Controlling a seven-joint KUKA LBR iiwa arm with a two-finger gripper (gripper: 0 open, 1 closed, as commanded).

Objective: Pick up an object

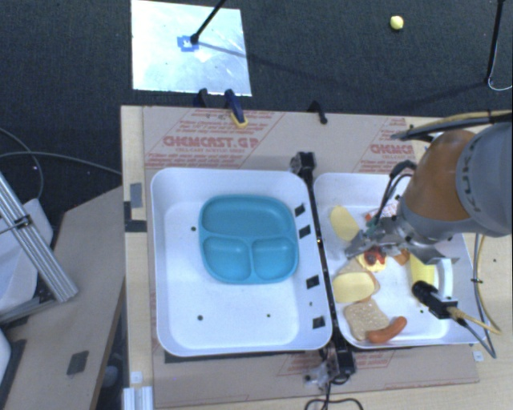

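Left bin [172, 320]: held a divided plate [247, 239] near its middle.
Right bin [353, 186]: held food pieces, bread slice [365, 318] and sausage [387, 329] nearest.
Arm [461, 180]: reached over the right bin from the right.

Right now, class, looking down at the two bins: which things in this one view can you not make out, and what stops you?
- Gripper, camera view: the arm's wrist hangs over it, so its state cannot be judged.
- Small red item below it: partly covered by the gripper, too small to name.
- Right bin: its far side is hidden under the arm.
- Yellow piece: the arm covers its top.
- Small yellow object on the dark floor: too small to identify.
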